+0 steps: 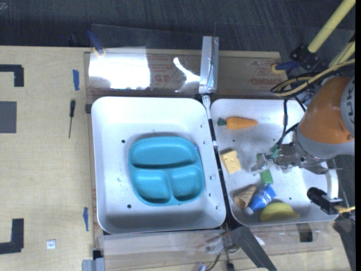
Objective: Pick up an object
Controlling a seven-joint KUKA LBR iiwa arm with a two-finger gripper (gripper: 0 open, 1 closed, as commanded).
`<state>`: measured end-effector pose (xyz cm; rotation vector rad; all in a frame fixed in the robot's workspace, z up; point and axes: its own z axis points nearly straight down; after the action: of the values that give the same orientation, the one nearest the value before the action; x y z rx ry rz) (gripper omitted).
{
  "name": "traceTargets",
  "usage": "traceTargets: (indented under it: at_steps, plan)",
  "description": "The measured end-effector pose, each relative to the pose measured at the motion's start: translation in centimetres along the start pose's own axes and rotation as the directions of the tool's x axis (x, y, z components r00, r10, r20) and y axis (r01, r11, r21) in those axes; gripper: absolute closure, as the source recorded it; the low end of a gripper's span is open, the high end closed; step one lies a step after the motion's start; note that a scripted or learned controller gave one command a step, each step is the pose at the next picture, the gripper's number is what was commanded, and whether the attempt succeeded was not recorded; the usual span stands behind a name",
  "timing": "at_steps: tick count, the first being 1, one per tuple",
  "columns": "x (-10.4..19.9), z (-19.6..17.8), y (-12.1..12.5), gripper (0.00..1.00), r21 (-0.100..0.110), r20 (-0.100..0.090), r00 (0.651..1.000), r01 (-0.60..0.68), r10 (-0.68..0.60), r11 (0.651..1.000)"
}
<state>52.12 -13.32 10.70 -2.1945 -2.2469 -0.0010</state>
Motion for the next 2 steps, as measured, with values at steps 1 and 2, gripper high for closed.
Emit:
traceTargets:
  at_steps: [1,2]
  plan:
    - [3.1,1.9,-1.3,0.00,-0.007,0.005,0.989,0.146,-0.146,0.989]
    - [3.1,0.7,-1.1,1.00,-0.014,0.006,0.989,0.146,-0.146,0.989]
